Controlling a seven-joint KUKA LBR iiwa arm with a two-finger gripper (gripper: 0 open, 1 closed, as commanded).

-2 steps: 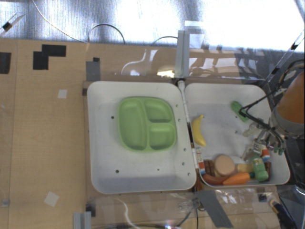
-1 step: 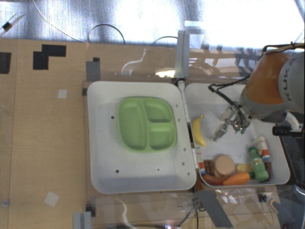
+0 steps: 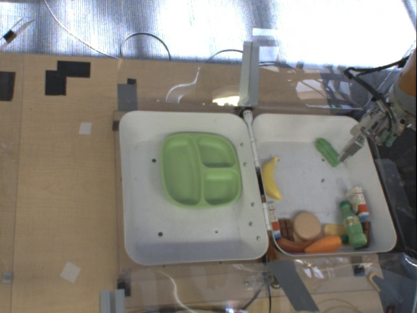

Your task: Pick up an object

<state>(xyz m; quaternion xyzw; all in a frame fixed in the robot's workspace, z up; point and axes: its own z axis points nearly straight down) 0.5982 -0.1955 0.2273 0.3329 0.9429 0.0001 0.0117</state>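
The arm enters at the right edge, largely cut off by the frame, and its tool [image 3: 357, 143] hangs over the far right corner of the right bin [image 3: 306, 132]; the fingertip area is small and blurred, so whether it is apart or together cannot be told. Just beside the tool, toward the left, a small green block [image 3: 327, 152] lies tilted on the bin floor, seemingly close to the tip, though contact is unclear. A banana [image 3: 271, 178] lies along the right bin's left wall. In the near right corner a crowded heap partly hides its own members: a round tan disc [image 3: 306, 226], an orange carrot [image 3: 323, 244], a green bottle [image 3: 352, 225] and a white bottle with a red band [image 3: 358, 202], whose label is too small to read. The middle of the right bin is open floor. The left bin [image 3: 140, 194] holds a green divided tray [image 3: 200, 169] with bare margin all around. Black squares [image 3: 65, 75] mark the desk [image 3: 58, 188] at far left.
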